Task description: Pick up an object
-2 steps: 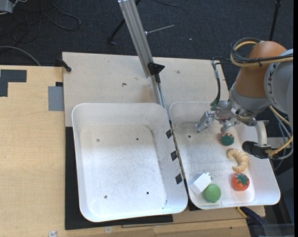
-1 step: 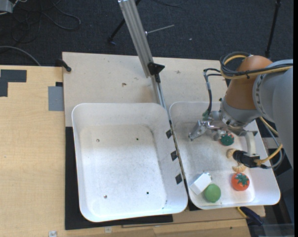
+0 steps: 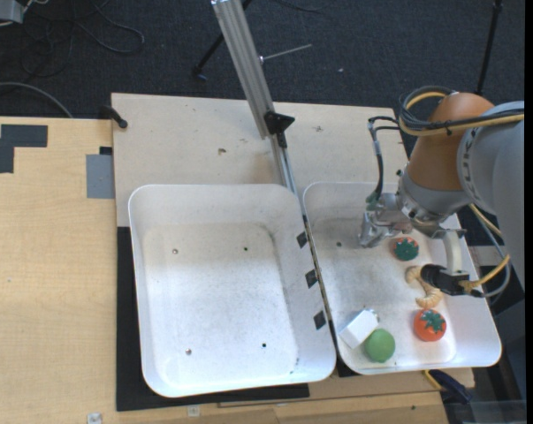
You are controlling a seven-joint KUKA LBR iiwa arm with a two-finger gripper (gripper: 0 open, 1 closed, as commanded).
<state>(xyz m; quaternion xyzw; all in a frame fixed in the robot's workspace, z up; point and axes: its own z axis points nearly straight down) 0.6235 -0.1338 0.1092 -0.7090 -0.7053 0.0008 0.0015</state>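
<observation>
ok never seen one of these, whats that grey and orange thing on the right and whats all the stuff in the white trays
That is a robot arm, photographed by one camera fixed above the bench and looking down at a slant. At its end is a two-finger gripper, low in the right bin. I see nothing clearly held between its fingers. The right bin holds small toys: a dark green piece beside the gripper, a tan curved piece, a red tomato-like ball, a green ball and a white block. The left bin sits beside it.
</observation>
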